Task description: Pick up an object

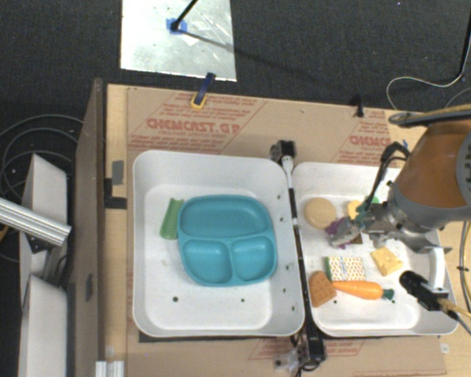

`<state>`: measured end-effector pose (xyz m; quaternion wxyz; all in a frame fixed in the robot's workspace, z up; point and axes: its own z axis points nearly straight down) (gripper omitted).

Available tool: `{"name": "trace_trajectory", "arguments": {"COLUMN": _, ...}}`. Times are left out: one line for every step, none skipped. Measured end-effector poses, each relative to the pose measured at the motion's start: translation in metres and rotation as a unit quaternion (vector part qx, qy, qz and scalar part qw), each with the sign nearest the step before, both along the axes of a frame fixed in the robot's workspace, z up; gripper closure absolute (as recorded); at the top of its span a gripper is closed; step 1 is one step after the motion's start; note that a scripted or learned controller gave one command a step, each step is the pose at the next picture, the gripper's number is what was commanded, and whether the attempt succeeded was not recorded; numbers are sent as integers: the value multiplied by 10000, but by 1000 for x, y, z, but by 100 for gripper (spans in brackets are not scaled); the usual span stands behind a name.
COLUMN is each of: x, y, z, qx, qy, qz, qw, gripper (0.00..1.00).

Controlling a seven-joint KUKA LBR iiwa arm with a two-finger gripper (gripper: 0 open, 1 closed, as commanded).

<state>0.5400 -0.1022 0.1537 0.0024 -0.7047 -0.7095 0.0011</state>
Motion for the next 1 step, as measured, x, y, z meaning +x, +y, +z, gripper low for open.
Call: {"name": "trace_trajectory", "arguments": {"x": 31, "y": -8, "z": -70, "qx": -24, "qy": -40, "qz": -16, "qw": 10000, "gripper": 0}}
